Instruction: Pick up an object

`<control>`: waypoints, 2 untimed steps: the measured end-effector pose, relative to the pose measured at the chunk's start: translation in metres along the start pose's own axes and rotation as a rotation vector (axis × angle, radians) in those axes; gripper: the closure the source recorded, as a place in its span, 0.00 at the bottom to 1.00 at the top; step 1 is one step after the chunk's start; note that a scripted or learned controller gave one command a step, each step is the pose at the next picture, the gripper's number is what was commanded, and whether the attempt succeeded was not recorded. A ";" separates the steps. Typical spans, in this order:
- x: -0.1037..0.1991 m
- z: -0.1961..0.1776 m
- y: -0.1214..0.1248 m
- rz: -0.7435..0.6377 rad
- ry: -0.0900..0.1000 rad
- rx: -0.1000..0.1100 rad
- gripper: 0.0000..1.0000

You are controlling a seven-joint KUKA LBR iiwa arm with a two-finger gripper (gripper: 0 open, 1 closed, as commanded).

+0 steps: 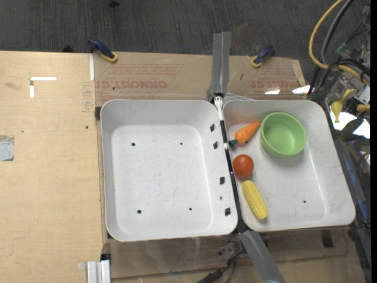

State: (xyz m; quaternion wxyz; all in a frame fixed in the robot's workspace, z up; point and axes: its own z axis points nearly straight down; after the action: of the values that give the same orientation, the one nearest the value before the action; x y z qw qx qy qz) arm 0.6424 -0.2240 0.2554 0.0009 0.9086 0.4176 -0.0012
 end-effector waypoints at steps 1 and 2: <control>-0.018 0.166 -0.090 0.264 0.008 0.019 1.00; -0.018 0.165 -0.204 -0.107 0.001 0.005 1.00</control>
State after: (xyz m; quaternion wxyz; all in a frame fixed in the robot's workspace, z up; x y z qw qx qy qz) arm 0.4758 -0.1051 0.0907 -0.0016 0.8850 0.4657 -0.0020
